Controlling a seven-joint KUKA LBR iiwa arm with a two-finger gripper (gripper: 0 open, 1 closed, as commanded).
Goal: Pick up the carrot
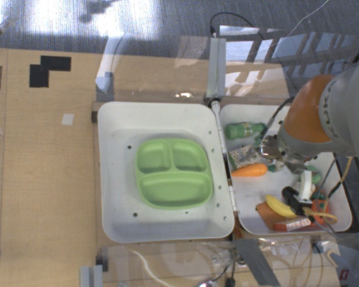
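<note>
The counter (42, 178) was a pale wood-grain board, with a black stepped mark (46, 69) and a small grey square (67, 119) on its left part. Beyond its far edge lay a grey ribbed floor (107, 11) streaked with bright light and shadow.

Two shallow white bins sat side by side on the counter. The left bin (116, 220) held a green divided plate (173, 173) near its middle. The right bin (341, 217) held the carrot (249, 171), lying on its side near the bin's left wall, just in front of a patterned packet (242, 154). A green bottle (244, 130) lay farther back. A yellow banana (279, 205), a brown item (266, 213) and a red-and-white item (293, 224) crowded the near right corner.

The grey arm with its orange band (308, 115) reached in from the right, over the right bin. The tool (269, 151) hung just beside the carrot's right end, and whether it was spread or pressed together could not be told. The carrot rested on the bin floor.

Cables (167, 268) trailed along the counter's near edge.
</note>
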